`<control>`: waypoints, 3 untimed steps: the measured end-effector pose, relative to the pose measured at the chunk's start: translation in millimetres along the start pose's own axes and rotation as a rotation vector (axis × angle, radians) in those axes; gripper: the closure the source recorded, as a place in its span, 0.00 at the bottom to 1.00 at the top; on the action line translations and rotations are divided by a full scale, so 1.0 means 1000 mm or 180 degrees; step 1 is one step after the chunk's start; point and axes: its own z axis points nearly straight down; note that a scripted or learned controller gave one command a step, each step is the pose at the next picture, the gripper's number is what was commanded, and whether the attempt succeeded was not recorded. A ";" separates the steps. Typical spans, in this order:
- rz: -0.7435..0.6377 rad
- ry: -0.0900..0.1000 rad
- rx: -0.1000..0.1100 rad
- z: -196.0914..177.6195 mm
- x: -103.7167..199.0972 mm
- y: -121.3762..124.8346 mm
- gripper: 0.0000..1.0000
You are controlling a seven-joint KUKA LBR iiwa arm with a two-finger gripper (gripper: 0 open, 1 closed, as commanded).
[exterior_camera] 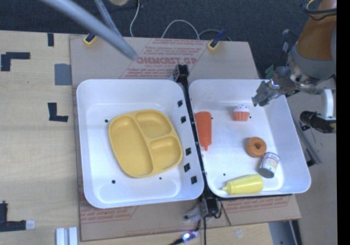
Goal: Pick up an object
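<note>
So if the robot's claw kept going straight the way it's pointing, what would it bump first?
Probably the little cupcake. The gripper points down-left toward it from the right bin's far edge, though its height is unclear.

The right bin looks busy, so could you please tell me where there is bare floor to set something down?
In the right bin, bare floor lies in the middle, bordered by the carrot, cupcake, donut and yellow bottle. The near right corner is crowded: donut, small can and bottle sit close together. The claw hovers over the far right edge.
</note>
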 end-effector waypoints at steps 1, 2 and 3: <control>0.0004 0.0000 0.0003 -0.037 0.000 0.001 1.00; -0.0010 0.0007 0.0020 -0.022 0.058 -0.003 1.00; -0.0013 0.0010 0.0024 -0.009 0.119 -0.013 1.00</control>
